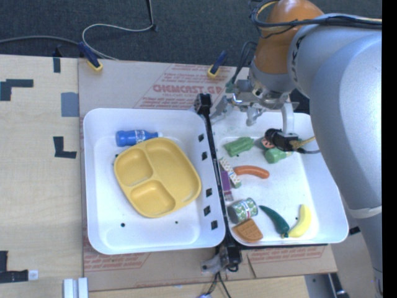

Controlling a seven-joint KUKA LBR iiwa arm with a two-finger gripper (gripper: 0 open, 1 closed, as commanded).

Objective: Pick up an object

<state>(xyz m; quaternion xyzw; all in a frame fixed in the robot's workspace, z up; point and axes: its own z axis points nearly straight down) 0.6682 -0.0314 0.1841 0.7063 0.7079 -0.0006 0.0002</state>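
Two shallow white plastic bins sit side by side on a brown cardboard sheet laid over the pale wooden counter. The left bin holds a yellow three-compartment plastic plate, with a small blue bottle lying just beyond its far edge. The right bin holds the smaller items. A green block and a second green piece lie in the far half, and an orange sausage-shaped toy and a pink-and-purple bar lie mid-bin. A silver tin can, a dark green chilli pepper, a yellow banana and a brown waffle-patterned wedge lie along the near side. The end effector hangs over the far end of the right bin, just beyond the green block, with nothing seen in its grasp. Whether it is spread or pressed together cannot be told from this angle.
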